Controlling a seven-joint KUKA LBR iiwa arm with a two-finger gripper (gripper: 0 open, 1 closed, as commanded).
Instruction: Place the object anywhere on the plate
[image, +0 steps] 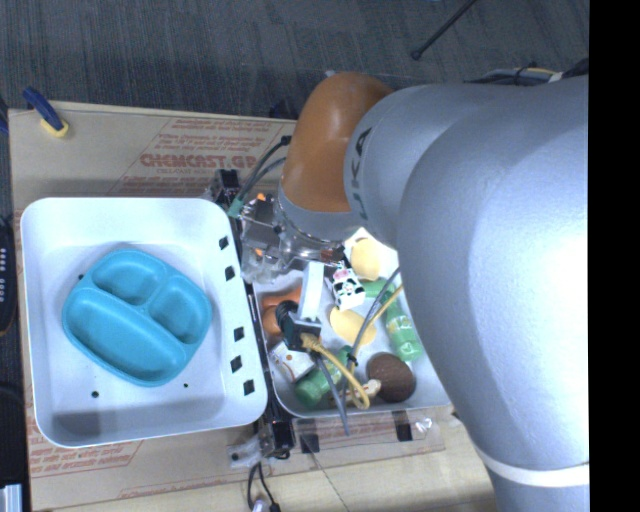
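**Desk:** What's at the centre of the shot?

**Photographer:** A blue plate (140, 320) with three sections, lying flat in the left bin (40, 222). Both bins sit on printed cardboard (200, 150).

**Desk:** And the arm?

**Photographer:** The arm (480, 250) comes in from the plate's right and covers much of the right bin (428, 392). Its orange band (330, 130) is up and to the right of the plate. The gripper (263, 255) hangs just right of the plate, near the wall where the two bins meet, among cables.

**Desk:** Released or clenched?

**Photographer:** I cannot tell. The wrist and wiring mask the tip, and I see nothing that is plainly held.

**Desk:** Where's the thing to be placed?

**Photographer:** I cannot tell which item it is. All the loose items lie in a heap (340, 340) in the right bin, to the plate's right and apart from it. At the heap's top, level with the plate's upper edge, is a pale yellow egg shape (366, 258), with a black-and-white cow-patterned piece (347, 290) just below it. A white box (312, 290) stands between that piece and the plate. Lower down and farthest from the plate are a green bottle (403, 338) and a brown ball (390, 376). A yellow cord (335, 365) loops across the heap's lower part, level with the plate's lower edge.
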